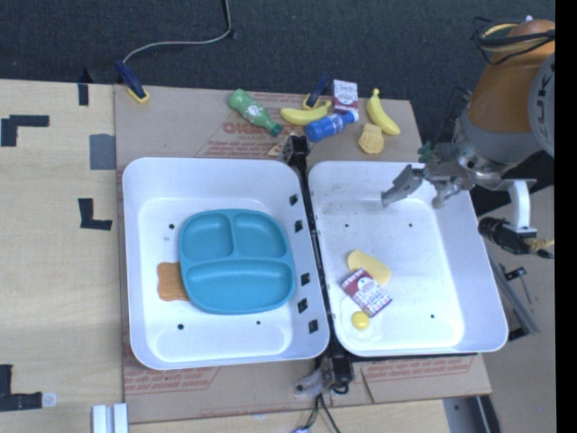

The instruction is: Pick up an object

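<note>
In the right bin point(469, 269) lie a pale yellow piece point(369, 266), a small red and white carton point(366, 290) just below it, and a little yellow ball point(361, 320). My gripper point(422, 190) hangs over the bin's far right part, well above and to the right of these. Its two grey fingers point(397, 188) are spread open with nothing between them. The grey arm with its orange band point(505, 88) comes in from the upper right.
The left bin point(144, 206) holds a blue divided plate point(237, 261) with a tan toast-like piece point(169, 281) at its left edge. Behind the bins lie a green bottle point(253, 112), two bananas point(305, 114), a blue bottle point(326, 127) and a small carton point(345, 94).
</note>
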Tool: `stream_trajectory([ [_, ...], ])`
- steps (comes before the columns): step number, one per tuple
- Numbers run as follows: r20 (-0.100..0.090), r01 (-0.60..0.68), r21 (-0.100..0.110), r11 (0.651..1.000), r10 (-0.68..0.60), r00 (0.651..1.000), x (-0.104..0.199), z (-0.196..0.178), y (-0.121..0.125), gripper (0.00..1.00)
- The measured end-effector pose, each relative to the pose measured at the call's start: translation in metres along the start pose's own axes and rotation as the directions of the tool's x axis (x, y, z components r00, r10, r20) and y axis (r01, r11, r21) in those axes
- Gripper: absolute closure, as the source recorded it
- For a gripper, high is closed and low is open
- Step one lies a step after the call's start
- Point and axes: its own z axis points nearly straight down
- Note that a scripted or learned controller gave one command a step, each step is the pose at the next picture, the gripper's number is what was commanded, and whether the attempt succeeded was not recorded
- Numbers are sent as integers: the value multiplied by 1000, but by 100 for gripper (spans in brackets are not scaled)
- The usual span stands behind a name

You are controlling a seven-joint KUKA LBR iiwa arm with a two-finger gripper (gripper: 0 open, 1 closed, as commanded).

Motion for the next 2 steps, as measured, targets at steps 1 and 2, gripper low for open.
stream_trajectory([
  [1, 0, 0, -1, 1000, 0, 1000, 27, 139, 10, 0],
  [2, 1, -1, -3, 1000, 1, 1000, 32, 143, 16, 0],
])
